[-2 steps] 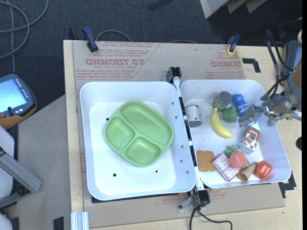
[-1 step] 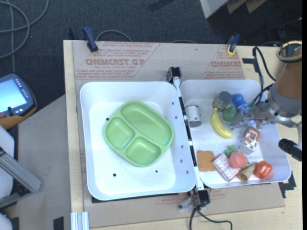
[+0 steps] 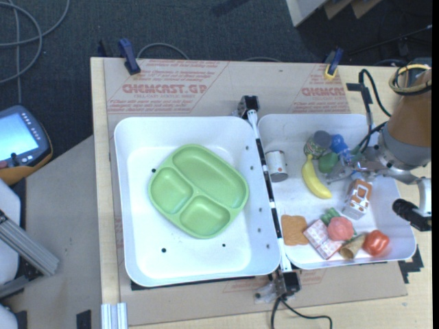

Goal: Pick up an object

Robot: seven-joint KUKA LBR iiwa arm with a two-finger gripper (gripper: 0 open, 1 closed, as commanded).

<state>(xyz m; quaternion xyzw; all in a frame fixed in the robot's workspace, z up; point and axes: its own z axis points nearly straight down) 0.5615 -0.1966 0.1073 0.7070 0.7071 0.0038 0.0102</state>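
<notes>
Beside the banana (image 3: 315,180), the gripper (image 3: 345,164) hangs low, presumably choosing among clustered toys; its state cannot be told.

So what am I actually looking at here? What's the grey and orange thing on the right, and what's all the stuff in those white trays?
One camera fixed above a bench looks down at a slant. The grey and orange thing is a robot arm reaching in from the right; its claw hangs low over the right bin, near the clutter. That bin holds toy items: a banana, a small metal can, a blue piece, a carton, a tomato and a biscuit. The left bin holds a green divided plate. I can't tell whether the claw grips anything.
</notes>
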